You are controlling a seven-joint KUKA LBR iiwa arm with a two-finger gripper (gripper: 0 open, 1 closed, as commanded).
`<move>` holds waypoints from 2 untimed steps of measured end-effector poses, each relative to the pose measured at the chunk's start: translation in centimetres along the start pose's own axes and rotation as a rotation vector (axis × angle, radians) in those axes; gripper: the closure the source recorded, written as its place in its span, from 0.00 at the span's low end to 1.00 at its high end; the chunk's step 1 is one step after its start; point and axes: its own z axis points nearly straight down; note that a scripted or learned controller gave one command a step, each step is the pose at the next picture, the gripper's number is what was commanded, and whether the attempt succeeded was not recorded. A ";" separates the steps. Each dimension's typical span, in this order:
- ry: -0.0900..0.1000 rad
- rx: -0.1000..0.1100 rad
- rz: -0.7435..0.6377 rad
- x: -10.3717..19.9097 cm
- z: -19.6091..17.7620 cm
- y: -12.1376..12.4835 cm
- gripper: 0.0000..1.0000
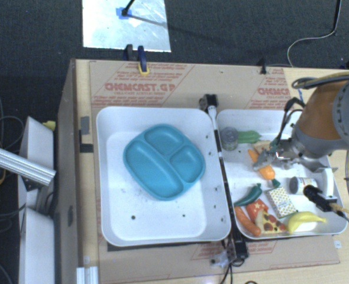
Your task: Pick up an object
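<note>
Your gripper hangs low in the right bin, just at twelve o'clock of the small orange piece; whether it is clenched or released I cannot tell. Centre over that piece before descending, and keep clear of the carrot at its ten o'clock.

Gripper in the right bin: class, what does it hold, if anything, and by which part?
It cannot be told. The gripper sits low in the right bin, right above the orange carrot-like toy, but the view does not show a grasp.

Arm cut off by right edge; claw fingers indistinct.
</note>
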 end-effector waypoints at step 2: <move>0.001 0.000 0.001 2.0 -1.0 -3.8 1.00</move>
